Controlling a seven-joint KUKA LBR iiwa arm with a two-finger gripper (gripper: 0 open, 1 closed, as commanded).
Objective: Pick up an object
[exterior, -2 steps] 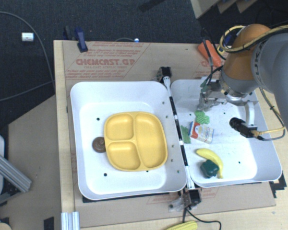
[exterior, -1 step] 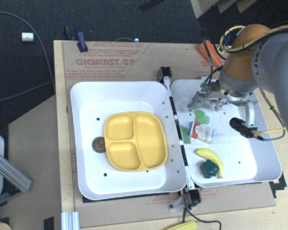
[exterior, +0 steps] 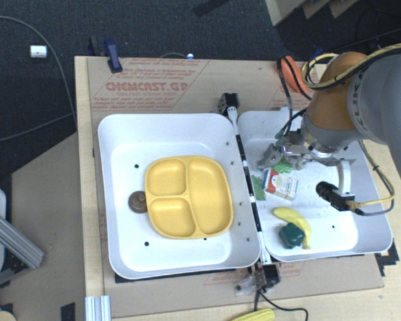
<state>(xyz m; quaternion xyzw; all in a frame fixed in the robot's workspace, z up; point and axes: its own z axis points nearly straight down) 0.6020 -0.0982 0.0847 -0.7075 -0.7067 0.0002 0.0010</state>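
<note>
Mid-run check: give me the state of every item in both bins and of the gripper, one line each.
Yellow divided plate: lying flat in the left bin, right side up.
Brown round object: in the left bin, touching the plate's left edge.
Banana: lying flat in the right bin.
Dark green object: resting against the banana.
White packet: lying flat, just below the gripper.
Gripper: low over the right bin, holding nothing visible.
</note>
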